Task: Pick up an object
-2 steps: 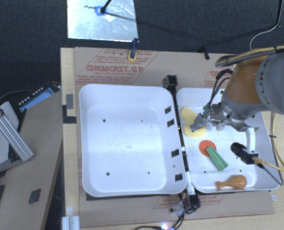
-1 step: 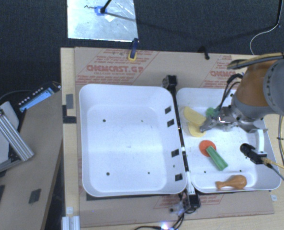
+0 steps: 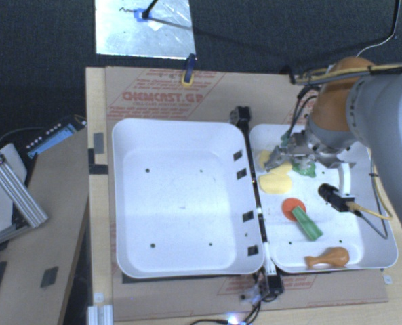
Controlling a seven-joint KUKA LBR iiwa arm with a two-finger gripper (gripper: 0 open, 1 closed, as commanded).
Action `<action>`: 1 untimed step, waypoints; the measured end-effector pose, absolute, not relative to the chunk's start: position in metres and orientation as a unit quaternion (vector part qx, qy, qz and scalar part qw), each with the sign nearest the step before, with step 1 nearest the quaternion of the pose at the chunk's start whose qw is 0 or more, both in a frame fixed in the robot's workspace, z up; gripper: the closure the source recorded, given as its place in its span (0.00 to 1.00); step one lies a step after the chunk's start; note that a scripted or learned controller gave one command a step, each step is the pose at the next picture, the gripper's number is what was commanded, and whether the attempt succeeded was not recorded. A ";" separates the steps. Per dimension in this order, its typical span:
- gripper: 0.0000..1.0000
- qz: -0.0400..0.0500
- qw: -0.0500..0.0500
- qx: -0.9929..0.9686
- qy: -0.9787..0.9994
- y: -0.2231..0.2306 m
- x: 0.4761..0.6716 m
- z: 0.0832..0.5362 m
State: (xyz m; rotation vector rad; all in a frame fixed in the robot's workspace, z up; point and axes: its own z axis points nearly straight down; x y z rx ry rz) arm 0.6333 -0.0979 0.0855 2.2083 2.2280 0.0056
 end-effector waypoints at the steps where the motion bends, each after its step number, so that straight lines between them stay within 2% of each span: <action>1: 0.00 0.005 0.005 0.704 0.710 -0.057 0.672 0.192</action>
